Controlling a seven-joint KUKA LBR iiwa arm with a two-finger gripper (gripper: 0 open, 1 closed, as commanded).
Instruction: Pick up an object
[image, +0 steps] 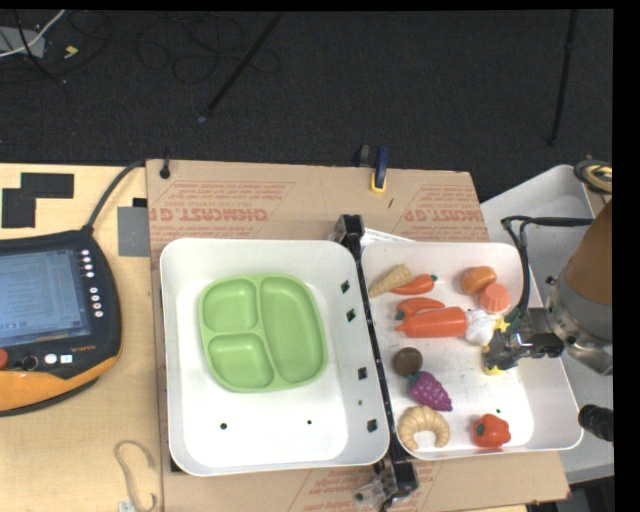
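Two white bins are shown side by side on the table. Along the right bin's (545, 425) near edge, a croissant (424, 427) and a red pepper (490, 430) are seen; carrots (432, 320) lie toward its far edge. At its right edge the gripper (500, 352) is lowered; whether its fingers are clenched cannot be told. A green divided plate (263, 332) occupies the left bin (185, 420).
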